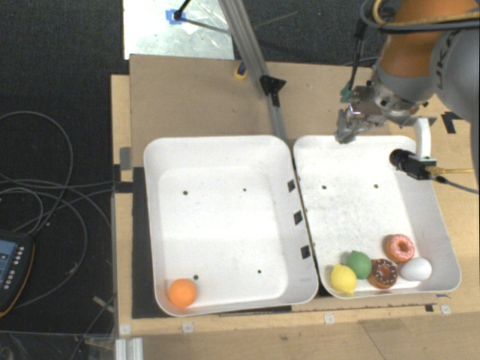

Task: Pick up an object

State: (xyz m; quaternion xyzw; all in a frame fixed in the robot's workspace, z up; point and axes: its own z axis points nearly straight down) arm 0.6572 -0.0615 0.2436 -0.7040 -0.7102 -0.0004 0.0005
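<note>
Bench w/ two bins (225,150). Gripper (346,132) hovers at right bin's far rim, finger state unclear, holding nothing. Lemon (343,278) etc. in near corner: go down centred, straight.

Below the claw (346,131) the right bin (360,201) floor is bare and open. Far from it, 5 objects crowd the near corner: lemon (343,278), lime (359,263), 2 donuts, egg (415,268).
</note>
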